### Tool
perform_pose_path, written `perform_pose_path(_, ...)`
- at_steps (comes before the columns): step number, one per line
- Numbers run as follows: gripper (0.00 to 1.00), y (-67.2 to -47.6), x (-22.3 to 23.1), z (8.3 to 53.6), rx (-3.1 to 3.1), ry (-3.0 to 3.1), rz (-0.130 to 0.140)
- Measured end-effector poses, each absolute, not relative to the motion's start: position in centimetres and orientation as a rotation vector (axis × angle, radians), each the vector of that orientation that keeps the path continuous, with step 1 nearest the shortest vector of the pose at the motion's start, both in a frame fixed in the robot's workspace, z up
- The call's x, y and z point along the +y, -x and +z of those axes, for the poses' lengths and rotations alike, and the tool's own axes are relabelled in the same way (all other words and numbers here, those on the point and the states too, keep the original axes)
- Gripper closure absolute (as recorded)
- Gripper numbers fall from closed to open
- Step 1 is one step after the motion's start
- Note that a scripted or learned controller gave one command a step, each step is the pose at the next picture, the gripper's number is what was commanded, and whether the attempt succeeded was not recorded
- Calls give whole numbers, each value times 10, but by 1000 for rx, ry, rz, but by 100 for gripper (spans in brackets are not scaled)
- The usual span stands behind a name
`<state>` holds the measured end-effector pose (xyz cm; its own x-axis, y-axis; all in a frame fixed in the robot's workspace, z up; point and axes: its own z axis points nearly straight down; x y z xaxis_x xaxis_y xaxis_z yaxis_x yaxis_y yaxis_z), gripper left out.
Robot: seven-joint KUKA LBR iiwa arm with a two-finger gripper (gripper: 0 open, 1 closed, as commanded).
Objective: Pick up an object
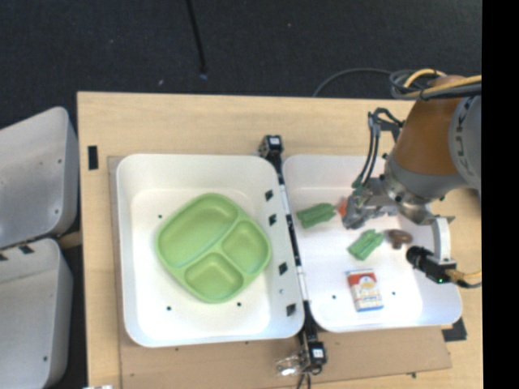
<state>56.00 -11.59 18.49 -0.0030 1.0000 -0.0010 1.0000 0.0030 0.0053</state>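
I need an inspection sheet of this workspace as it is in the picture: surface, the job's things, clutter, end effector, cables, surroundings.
Surface: wooden bench bearing a left bin and a right bin, both white.
Job's things: right bin holds two green blocks, a red-and-white card box and a small brown object.
Clutter: green divided plate in the left bin.
End effector: end effector over the right bin between the green blocks; finger state unclear.
Cables: black cable behind the bench; wires along the arm.
Surroundings: dark floor; white panels at left.
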Motion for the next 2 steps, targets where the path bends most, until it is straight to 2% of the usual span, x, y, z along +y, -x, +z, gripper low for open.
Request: perform_pose_path(2, 100, -563, -129, 275, 2222, -2213, 5)
